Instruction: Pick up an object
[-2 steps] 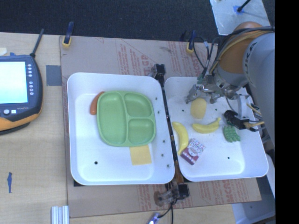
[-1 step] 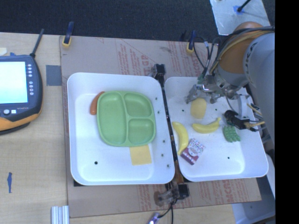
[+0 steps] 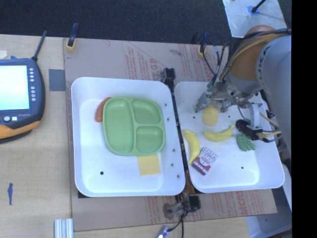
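Hovering over right bin, claw sits atop pale yellow fruit; can't tell if it's apart or together. Watch it: poss. slip, fruit's round.

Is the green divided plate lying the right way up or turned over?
Right way up. The green divided plate lies flat in the left bin, and its three hollow compartments face upward.

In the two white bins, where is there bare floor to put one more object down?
Left bin: bare strips left of the green divided plate and along the front edge beside the yellow square. Right bin: bare front part, right of the snack packet. Crowded: its back half, with the end effector, pale yellow fruit and two bananas.
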Controlling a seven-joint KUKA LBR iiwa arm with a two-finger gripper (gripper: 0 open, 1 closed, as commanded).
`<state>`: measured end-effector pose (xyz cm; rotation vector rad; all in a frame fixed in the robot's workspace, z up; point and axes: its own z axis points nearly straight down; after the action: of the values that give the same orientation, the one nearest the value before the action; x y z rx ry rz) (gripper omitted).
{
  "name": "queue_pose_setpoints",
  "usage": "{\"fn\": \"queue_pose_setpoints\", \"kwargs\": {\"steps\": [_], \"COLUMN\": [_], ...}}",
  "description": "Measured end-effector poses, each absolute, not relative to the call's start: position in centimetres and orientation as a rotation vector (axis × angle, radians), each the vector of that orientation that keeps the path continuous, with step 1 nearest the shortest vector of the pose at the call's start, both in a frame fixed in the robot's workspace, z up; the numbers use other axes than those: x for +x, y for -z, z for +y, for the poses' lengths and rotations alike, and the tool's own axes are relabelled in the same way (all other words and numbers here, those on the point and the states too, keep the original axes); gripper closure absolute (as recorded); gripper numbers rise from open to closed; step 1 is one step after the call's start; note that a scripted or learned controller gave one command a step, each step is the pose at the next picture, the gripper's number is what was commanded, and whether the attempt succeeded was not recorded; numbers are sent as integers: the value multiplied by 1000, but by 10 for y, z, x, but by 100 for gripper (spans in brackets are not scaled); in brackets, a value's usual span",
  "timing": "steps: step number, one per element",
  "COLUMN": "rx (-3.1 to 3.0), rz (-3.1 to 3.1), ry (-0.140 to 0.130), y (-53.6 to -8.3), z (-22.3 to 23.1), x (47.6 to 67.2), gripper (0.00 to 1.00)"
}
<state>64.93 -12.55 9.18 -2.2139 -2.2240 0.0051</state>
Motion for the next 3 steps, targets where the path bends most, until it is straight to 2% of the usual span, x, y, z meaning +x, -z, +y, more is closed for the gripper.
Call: {"fn": "queue_pose_setpoints", "kwargs": {"steps": [1,2,3], "rx": [-2219,-2213,-2211], "rz": [-2223,-2224,-2225], "ry": [-1,-6,-7], "y": [-92,-92,-102], "z": [-140,-128,-129], "x": [657,648,648], "gripper": [0,0,100]}}
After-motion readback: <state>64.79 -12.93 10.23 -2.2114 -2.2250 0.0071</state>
